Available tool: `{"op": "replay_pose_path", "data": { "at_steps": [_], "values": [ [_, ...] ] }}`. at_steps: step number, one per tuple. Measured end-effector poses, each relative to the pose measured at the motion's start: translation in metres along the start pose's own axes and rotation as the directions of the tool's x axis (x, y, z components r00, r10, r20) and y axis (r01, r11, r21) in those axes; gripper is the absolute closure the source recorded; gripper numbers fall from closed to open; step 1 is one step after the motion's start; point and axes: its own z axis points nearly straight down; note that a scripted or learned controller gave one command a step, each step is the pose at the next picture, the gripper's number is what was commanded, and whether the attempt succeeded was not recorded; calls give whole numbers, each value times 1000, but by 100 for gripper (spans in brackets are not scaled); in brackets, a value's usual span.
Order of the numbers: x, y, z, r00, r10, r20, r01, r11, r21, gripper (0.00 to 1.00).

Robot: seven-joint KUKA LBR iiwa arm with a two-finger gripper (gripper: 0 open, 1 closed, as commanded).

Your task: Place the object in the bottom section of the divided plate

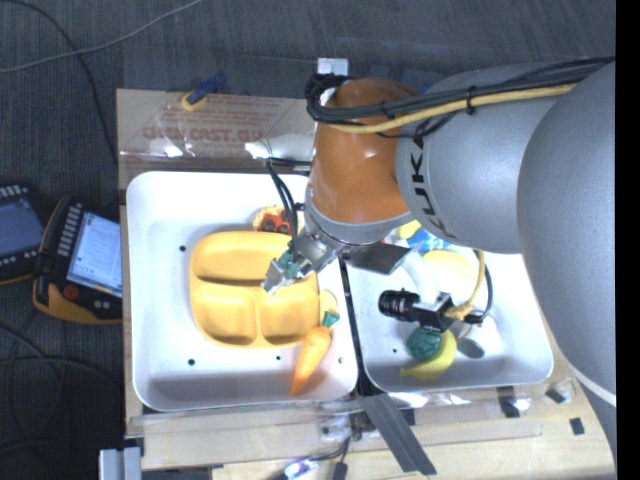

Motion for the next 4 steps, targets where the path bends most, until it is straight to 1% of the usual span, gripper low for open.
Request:
{"op": "replay_pose_path", "data": {
  "at_steps": [1, 2, 3, 4],
  "values": [
    [72, 11, -161, 995, -103, 4, 103, 995, -3, 100],
    [94, 22, -218, 999, 44, 3, -44, 999, -4, 100],
    [74, 8, -216, 999, 47, 3, -47, 999, -2, 100],
    [52, 63, -86, 999, -54, 0, 54, 999, 1, 100]
  ]
}}
